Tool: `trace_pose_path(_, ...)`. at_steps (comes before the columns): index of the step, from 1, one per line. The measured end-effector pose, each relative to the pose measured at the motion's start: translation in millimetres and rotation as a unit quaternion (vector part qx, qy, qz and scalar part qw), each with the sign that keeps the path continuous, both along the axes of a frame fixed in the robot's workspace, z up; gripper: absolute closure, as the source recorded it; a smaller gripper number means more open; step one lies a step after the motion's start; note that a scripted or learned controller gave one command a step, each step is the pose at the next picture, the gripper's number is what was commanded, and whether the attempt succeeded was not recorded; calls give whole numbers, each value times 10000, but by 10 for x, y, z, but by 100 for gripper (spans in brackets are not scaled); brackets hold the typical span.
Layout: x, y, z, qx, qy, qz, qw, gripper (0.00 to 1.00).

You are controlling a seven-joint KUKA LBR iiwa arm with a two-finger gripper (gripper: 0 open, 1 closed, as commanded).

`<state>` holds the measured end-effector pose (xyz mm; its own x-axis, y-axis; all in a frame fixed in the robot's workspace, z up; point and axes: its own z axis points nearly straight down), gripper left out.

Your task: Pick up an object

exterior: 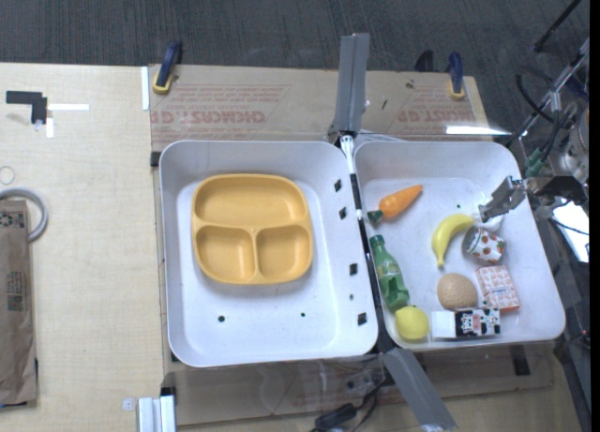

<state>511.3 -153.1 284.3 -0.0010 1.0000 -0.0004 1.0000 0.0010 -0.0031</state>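
Nearest the camera, along the front wall of the right bin (548, 313): a lemon (411, 323) in the front-left corner, and just beside it a small black-and-white carton (466, 323) lying flat. Behind the carton, a brown egg-shaped object (457, 290), with a pink patterned packet (496, 288) beside it on the right.

A green bottle (388, 273) lies lengthwise against the bin's left wall, its base near the lemon, cap end pointing away.

Mid-bin: a banana (450, 235), curved, stem toward the far side. Just right of it, a round white-and-red patterned object (486, 245), possibly a strawberry-print item; I cannot tell more.

The end effector (497, 205) sits low over the right part of this bin, directly above and touching or nearly touching the patterned object. Fingers slant down-left; whether they are spread or closed cannot be told, and nothing is visibly held between them.

Farther back, an orange carrot (400, 200) lies apart from the rest, near the left wall.

Left bin (178, 261): a yellow three-compartment plate (251, 228) sits flat, centered toward the far side.

Both bins rest on a tabletop (84, 233) of pale wood, with cardboard (272, 102) beyond them held by blue clamps (169, 65).
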Motion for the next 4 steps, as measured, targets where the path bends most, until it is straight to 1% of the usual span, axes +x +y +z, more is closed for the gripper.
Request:
trace_pose_path(1,187,-78,-1337,2,3,-238,9997,0)
trace_pose_path(2,326,-335,-1923,-2,-13,-348,9994,0)
trace_pose_path(3,-164,358,-1931,4,-4,-338,9994,0)
trace_pose_path(4,424,-312,-1925,-4,-19,1148,9934,0)
